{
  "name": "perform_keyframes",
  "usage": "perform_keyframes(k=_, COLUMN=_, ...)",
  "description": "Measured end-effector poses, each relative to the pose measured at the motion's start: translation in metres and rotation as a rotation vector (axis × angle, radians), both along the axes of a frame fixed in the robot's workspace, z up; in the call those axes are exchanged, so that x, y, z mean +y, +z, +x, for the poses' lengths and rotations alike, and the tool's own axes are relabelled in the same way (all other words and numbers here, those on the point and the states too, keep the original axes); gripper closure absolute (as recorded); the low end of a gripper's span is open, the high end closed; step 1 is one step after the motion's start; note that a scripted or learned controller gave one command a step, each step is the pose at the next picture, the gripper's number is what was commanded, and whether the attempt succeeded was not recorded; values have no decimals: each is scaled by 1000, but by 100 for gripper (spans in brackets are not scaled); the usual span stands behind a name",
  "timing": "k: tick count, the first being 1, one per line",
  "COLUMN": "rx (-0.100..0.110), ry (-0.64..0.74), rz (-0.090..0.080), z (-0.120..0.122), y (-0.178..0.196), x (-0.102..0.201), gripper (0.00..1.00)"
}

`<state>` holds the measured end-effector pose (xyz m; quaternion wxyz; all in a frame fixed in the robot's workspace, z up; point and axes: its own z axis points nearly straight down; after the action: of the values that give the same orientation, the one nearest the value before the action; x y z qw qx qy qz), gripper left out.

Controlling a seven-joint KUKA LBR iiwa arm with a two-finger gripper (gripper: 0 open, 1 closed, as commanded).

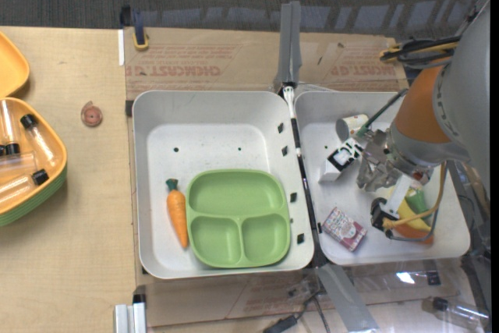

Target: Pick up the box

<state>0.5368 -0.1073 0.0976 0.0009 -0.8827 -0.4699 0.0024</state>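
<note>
1. While the arm (460, 90) reaches in from the right, the gripper (380, 171) is seen low over the right bin (331, 249), roughly at the bin's middle.
2. Finger state cannot be told: the grey wrist body and cabling cover the tips, and no clear gap or closure is visible.
3. Nothing is seen clamped between the fingers.
4. The box (343, 228), a small pinkish carton with a printed face, is lying flat on the right bin's floor near the front-left corner, turned slightly askew to the bin walls.
5. The box is placed below and left of the gripper, apart from it, with bare bin floor between them.
6. A white cylinder-like item (352, 124) is seen near the bin's back, up-left of the gripper.
7. A black-and-white item (341, 158) is located just left of the gripper; contact cannot be confirmed.
8. A cluster of yellow, green and orange pieces (413, 214) is sited at the gripper's lower right, partly covered by the wrist.
9. The left bin (156, 113) is loaded with a green divided plate (238, 218) at front centre.
10. A toy carrot (178, 216) is laid just left of the plate, leaf end toward the back.
11. Both bins are set side by side on the bench (62, 261), over cardboard (203, 62).
12. An orange tray (31, 160) with vials is noted at the bench's far left edge.
</note>
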Motion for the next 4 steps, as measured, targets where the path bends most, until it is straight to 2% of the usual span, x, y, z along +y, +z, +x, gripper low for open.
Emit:
perform_keyframes(k=1, rx=-1, ry=65, rz=0, z=4, y=-7, x=-33, gripper=100)
perform_keyframes(k=2, rx=-2, ry=14, rz=-1, z=29, y=21, x=-55, gripper=100)
perform_keyframes(k=3, rx=-1, ry=-34, rz=1, z=-8, y=11, x=-26, gripper=100)
perform_keyframes(k=4, rx=0, ry=-53, rz=0, z=8, y=10, x=-9, gripper=100)
